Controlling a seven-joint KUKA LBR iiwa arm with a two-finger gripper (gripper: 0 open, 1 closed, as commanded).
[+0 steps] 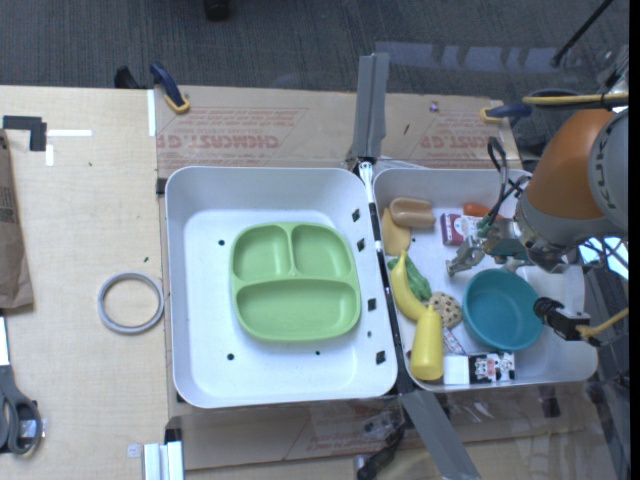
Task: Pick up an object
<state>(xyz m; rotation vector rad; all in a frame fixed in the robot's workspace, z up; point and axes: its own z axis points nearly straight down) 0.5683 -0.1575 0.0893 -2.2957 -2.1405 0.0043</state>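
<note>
The arm's tool (470, 258) hangs low in the right bin (570, 368), just beside the rim of the teal bowl (502, 308); nothing sits between its fingers, though I cannot tell how they are set. Likely targets crowd below it: the bowl, a banana (405, 288), a yellow bottle (427, 343), a small red packet (456, 228). A descent here could clip the bowl's rim and tip it, or shove neighbours together. The green divided plate (295, 281) lies alone in the left bin (190, 268).

- Left bin (190, 298): green divided plate (295, 281).
- Right bin (560, 368): banana (405, 288), yellow bottle (427, 343), blue bowl (503, 308).
- Gripper (468, 258) above right bin, beside the blue bowl.
</note>
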